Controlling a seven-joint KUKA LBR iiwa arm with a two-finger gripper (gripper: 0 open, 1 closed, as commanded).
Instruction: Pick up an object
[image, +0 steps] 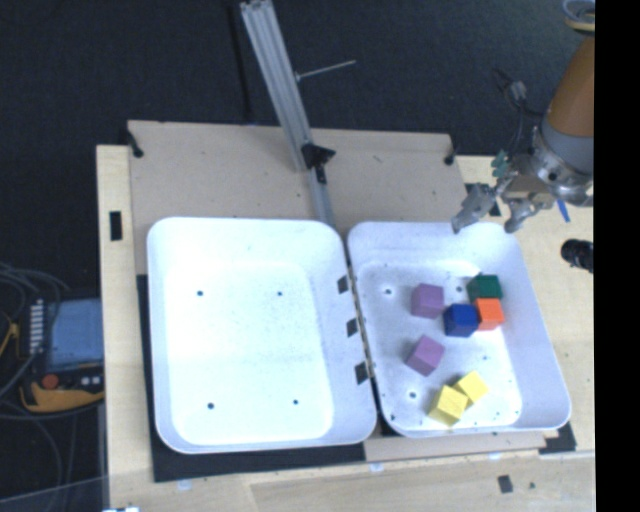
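Metal pole (285, 95) slants over bench; blue box (76, 333), cables at left.

The right bin (400, 400) is crowded toward its right half: green cube (487, 286), orange cube (491, 313) and blue cube (461, 319) seem to touch, leaving no finger gap. Two purple cubes (427, 299) stand apart with bare floor around them; two yellow cubes (460, 395) sit together near the front wall.

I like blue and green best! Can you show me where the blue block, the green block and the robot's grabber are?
blue block (461, 319): camera view, on its top face.
green block (487, 286): camera view, on its top face.
gripper (487, 219): camera view, midway between its two fingertips, over the right bin's far rim.
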